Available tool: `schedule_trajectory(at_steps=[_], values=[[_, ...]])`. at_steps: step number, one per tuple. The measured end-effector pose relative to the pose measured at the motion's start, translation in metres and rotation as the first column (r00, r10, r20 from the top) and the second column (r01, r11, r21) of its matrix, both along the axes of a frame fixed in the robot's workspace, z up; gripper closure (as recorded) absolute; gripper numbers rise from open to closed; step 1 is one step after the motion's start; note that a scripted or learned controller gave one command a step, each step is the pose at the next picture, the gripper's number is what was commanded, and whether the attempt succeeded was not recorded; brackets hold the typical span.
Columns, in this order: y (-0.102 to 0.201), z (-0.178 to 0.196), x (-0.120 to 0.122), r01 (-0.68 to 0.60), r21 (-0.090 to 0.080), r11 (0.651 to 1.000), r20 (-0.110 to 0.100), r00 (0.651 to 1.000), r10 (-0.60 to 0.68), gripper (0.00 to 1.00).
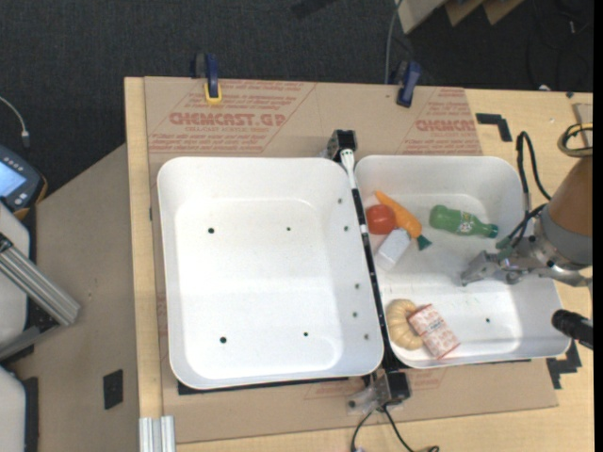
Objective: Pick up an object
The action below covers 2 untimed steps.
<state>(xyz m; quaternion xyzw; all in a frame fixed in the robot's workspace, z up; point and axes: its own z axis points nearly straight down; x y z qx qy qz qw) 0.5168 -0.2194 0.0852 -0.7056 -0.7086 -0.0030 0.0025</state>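
Fingers (476, 271) hang low in the right bin (443, 169), spread and grasping nothing; best to centre over the green bottle (460, 221) before clenching.

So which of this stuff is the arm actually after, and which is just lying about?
For the job:
- green bottle
- carrot
- tomato
- white packet
- bread roll
- red-and-white packet
- gripper
- right bin

Just there:
- left bin
- blue clamps
- cardboard sheet
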Motion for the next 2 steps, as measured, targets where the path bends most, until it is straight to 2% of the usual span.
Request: schedule_trajectory(at_steps=[1, 2], values=[[-0.0023, 0.0101, -0.0002, 0.002, -0.006, 1.000, 0.001, 1.000, -0.002, 1.00], [-0.0024, 0.0095, -0.0005, 0.003, -0.006, 1.000, 0.001, 1.000, -0.003, 0.00]])
